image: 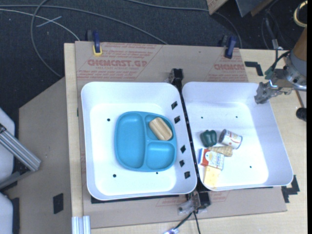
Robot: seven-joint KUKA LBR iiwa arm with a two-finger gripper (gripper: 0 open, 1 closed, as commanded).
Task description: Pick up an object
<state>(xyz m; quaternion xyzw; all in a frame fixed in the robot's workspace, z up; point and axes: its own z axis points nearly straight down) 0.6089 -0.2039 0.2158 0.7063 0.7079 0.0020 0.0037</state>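
Glossy white plastic bins (97, 179); smooth matt blue plastic tray (129, 140); brown printed cardboard underlay (146, 57).

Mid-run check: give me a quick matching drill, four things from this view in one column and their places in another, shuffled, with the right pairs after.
Things:
1. tan bread roll
2. dark green pepper
3. yellow block
4. end effector

Places:
A. nearest the front rim of the right bin
B. over the right bin's far right corner
C. in the upper right compartment of the blue tray
D. left of the small can, near the divider between the bins

Pairs: 1-C, 2-D, 3-A, 4-B
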